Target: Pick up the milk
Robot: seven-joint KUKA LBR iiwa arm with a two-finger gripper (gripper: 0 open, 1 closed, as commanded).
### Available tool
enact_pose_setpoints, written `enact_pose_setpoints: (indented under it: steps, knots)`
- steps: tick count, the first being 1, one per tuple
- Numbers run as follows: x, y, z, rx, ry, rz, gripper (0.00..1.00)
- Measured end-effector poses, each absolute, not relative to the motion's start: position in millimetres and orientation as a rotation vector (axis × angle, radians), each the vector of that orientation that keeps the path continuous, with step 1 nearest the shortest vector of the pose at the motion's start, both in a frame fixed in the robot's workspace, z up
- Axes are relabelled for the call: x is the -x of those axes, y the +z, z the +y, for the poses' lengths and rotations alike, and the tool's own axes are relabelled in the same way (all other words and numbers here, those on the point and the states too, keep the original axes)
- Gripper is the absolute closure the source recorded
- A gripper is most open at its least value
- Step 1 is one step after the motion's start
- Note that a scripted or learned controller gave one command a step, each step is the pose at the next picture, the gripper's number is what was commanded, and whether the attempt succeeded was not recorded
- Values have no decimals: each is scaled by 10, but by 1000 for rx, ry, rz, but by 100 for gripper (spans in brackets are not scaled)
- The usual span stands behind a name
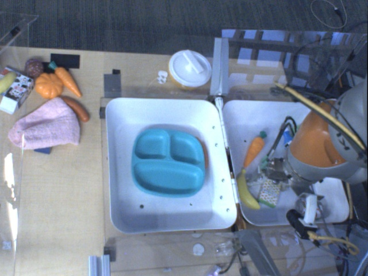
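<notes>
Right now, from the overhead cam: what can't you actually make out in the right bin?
- Gripper: fingers buried under the wrist, open or shut unreadable.
- Milk: nothing I can identify as it; the arm covers much of the right bin.
- Patterned item beside the banana: too small and blurred to name.
- Carrot: lower end hard to separate from the clutter.

Tabletop, light wood, is occupied by two white bins side by side: left bin, right bin. Far-left corner: pink cloth, orange pumpkin, carrot, sausage, small carton. A white lid is seen behind the bins.
</notes>
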State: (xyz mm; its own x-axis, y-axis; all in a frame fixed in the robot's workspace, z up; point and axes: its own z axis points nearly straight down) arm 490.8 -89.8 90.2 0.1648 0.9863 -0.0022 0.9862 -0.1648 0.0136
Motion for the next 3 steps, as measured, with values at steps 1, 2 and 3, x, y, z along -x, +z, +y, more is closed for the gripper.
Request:
enact_pose_setpoints:
  steps: [1, 2, 3]
  knots:
    - [-4937, 993, -902, -2384, 15, 2021, 100]
    - [-5712, 2014, -711, -2448, -1, 1969, 100]
    - [-5336, 2034, -351, -2741, -7, 1539, 100]
